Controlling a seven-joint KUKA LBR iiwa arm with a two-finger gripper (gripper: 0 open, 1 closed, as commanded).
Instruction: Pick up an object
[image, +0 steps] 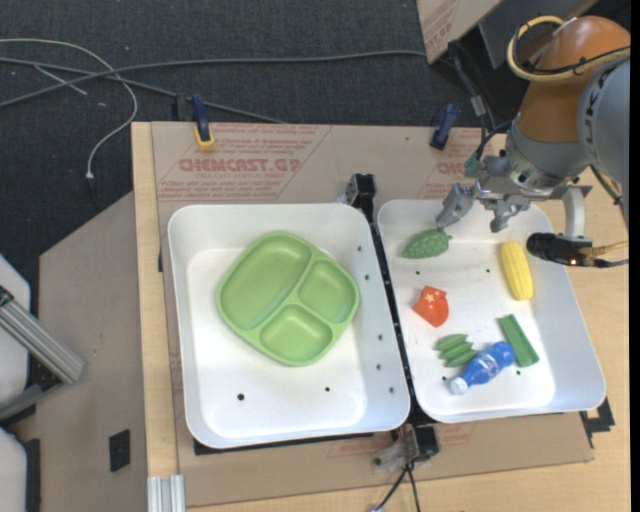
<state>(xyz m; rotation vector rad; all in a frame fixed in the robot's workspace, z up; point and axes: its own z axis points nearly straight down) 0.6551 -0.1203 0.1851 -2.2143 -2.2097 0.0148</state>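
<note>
Objects for picking lie loose in the right-hand shallow white plastic bin (580, 385), none of them lifted, so the task is not yet done: the whole grasp and lift remain. Taking the small red strawberry-shaped toy (432, 306) near that bin's middle as the landmark, nearest the camera and below it sit a blue plastic bottle with a white cap (485, 366), a bunch of short green pods (453, 348) and a flat dark green rectangular block (518, 339). To its right and a little farther back lies a yellow corn cob toy (516, 269). Beyond it, toward the bin's far edge, rests a bumpy green leafy vegetable toy (427, 244). Well to its left, in the other bin, sits a light green three-compartment plastic plate (288, 297). Farthest back, the grey arm with its orange band reaches in from the right, wrist bent downward, and its two-finger gripper (477, 208) hangs with fingers spread apart and nothing between them, one fingertip just above the leafy toy.
</note>
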